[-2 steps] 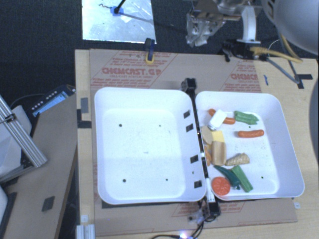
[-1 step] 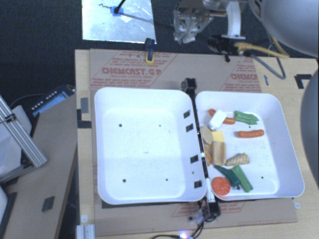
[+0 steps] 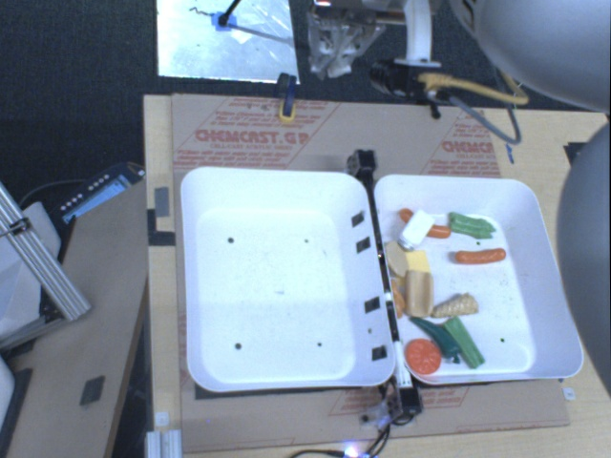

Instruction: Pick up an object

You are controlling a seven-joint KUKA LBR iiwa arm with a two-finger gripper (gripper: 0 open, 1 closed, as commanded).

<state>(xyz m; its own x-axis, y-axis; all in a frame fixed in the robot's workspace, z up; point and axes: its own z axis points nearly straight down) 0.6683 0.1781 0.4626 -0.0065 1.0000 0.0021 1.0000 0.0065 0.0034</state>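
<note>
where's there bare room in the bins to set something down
The left bin floor is bare wall to wall. In the right bin, free floor runs along the right wall, past the sausage and green piece. It is crowded by the divider, from the white block down to the tomato.

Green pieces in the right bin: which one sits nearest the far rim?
The green bean-like piece near the far right corner, just above the orange sausage. The two other green pieces lie crossed at the near rim, beside the tomato.

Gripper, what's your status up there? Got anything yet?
Gripper raised beyond the bins, nothing between fingers. Toy food lies in right bin. Nothing in the way.
</note>
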